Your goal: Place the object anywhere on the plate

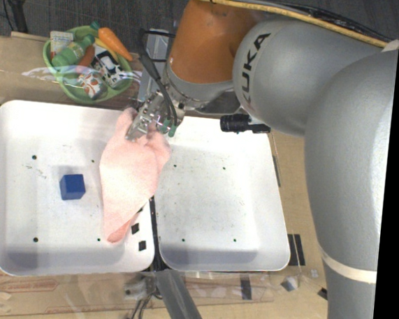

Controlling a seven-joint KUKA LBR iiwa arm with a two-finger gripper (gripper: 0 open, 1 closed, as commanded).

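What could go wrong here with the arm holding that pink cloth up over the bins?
The pink cloth hangs from the gripper by its top edge, so it might slip out. Its loose tail reaches down over the divide between the left bin and right bin, and could snag there or drag toward the blue block.

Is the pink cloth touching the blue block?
Apart. In the camera view, a strip of bare white bin floor shows between the blue block and the left edge of the pink cloth hanging from the gripper.

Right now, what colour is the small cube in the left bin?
Blue cube, plain, seen clearly in the camera view.
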